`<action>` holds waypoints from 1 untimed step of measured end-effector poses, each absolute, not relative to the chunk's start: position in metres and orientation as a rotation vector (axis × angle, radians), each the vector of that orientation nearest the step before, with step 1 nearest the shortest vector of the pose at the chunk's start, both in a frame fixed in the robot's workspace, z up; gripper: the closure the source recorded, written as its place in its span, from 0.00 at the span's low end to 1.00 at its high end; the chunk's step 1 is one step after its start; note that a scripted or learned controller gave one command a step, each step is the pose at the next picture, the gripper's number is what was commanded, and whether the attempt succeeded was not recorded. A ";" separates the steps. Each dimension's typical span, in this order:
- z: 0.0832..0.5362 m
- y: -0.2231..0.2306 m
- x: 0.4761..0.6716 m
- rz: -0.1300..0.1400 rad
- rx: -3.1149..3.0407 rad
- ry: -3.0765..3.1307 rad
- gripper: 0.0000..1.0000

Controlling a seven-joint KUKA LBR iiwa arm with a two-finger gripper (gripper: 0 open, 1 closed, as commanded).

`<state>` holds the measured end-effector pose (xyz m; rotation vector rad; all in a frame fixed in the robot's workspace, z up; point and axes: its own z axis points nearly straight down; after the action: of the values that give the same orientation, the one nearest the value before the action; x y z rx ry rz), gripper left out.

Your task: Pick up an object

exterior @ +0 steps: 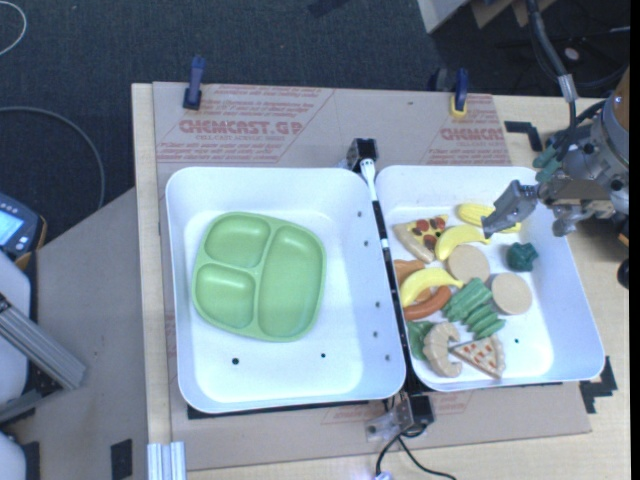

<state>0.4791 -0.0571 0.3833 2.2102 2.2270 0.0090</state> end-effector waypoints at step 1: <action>0.391 -0.061 0.480 0.004 2.216 2.221 1.00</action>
<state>0.4804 -0.0607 0.3909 2.2157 2.2207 0.0040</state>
